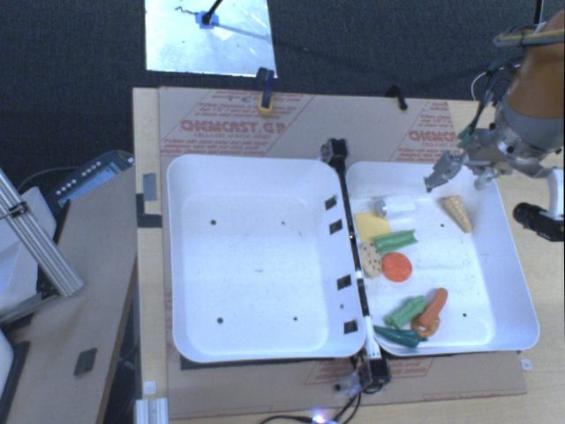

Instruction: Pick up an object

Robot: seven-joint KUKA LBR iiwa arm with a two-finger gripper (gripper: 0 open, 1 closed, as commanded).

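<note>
The pincer (459, 170) hangs over the far right part of the right bin (508, 263), reaching in from the right on the grey arm with its orange band (538, 82). Two fingers show, one pointing down-left towards the bin floor, the other (484, 179) just right of it. They stand slightly parted with a visible gap between them, and nothing lies between them. The pincer holds no object.

Contents of the right bin, all loose on the white floor:
- A tan cone (457, 212) lies just below and right of the pincer tips, apart from them.
- A small white cylinder (395, 206) lies on its side near the far left of the bin.
- A yellow block (372, 226) sits just below it, against the divider side.
- A green bean-like piece (395, 240) rests beside the yellow block, touching or nearly so.
- A speckled cracker (370, 260) and a red disc (396, 268) lie side by side below that.
- An orange carrot (432, 312), a green pod (406, 311) and a dark green piece (397, 336) are clustered at the near edge; the carrot and pod touch.

The left bin (256, 170) adjoins the right one along a black clipped seam (346, 237). Both rest on a cardboard sheet (229, 122) with red lettering. A shiny square panel (209, 23) lies beyond it.
</note>
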